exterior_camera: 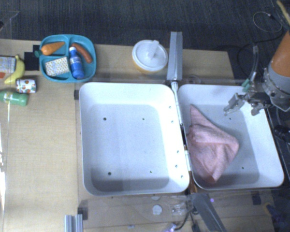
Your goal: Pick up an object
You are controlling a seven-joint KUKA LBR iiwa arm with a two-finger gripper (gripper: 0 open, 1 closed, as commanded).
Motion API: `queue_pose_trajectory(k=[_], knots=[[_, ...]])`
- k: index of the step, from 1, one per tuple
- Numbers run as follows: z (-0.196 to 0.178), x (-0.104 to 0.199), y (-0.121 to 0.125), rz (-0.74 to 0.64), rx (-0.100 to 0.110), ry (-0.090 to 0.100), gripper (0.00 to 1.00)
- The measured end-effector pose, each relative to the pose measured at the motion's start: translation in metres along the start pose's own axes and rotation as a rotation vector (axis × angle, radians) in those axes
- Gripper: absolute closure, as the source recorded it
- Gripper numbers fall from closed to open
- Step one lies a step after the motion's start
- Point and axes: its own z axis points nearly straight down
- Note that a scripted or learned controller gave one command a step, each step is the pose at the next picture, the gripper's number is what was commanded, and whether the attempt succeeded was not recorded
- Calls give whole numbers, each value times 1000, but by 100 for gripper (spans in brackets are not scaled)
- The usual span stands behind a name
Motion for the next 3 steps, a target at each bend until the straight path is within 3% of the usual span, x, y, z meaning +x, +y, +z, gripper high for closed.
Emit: queue_pose_trajectory(k=[1,2,3], knots=[[148,30,-23,-145,1,0,0],[169,19,98,-235,-16,-4,0],[157,21,100,-239,-21,-3,100]])
